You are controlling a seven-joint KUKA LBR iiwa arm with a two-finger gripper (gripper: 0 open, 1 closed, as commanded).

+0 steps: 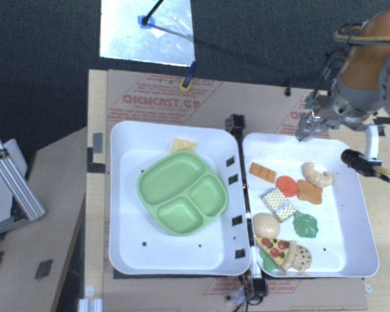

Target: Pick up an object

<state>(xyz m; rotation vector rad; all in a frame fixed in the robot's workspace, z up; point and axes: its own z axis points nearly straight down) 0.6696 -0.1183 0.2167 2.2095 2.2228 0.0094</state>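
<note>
The right bin [354,219] holds several toy foods: an orange wafer [262,172], a red tomato slice [286,185], a croissant [316,174], a brown piece [310,192], a checkered cracker [278,203], a green leaf [305,224], a beige bun [266,224], a pizza slice [276,248] and a cookie [300,257]. My gripper [307,130] hangs over the far edge of the right bin, above and behind the food, with nothing seen in it.
The left bin [125,181] carries a green divided plate [182,192] and a small yellow piece [182,145] behind it. A black divider [241,187] runs between the bins. A black cylinder [357,162] juts in at the right bin's far right rim.
</note>
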